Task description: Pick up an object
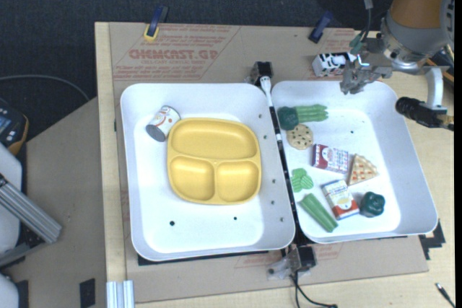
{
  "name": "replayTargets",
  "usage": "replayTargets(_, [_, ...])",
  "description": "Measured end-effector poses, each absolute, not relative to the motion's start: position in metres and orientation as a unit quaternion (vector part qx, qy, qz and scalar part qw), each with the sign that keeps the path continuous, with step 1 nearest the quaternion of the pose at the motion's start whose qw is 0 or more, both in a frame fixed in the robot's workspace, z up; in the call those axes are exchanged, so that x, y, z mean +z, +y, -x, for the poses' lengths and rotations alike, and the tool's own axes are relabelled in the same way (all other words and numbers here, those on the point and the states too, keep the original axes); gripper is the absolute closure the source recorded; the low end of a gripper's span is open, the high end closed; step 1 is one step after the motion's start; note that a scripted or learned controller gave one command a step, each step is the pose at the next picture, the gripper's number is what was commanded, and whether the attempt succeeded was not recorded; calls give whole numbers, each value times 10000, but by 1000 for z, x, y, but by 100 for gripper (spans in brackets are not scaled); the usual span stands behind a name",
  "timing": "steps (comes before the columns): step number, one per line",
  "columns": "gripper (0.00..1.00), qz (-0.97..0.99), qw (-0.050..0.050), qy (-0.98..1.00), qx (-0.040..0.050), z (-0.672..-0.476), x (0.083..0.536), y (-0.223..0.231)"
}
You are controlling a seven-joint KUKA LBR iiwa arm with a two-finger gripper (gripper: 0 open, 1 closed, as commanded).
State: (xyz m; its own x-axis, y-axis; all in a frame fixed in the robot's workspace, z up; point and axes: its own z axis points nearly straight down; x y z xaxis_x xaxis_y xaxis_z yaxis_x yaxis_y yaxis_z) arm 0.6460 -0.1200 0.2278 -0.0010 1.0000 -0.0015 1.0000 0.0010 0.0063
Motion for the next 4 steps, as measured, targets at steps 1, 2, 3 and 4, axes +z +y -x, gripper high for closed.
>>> replayTargets(1, [100, -7068, -18, 7074, -7, -604, 236, -98])
replayTargets(2, [100, -7065, -29, 7077, -13, -560, 219, -69])
replayTargets(3, [100, -7070, -17, 7072, -4, -537, 231, -60])
replayTargets(4, [100, -7077, -19, 7065, -10, -528, 215, -55])
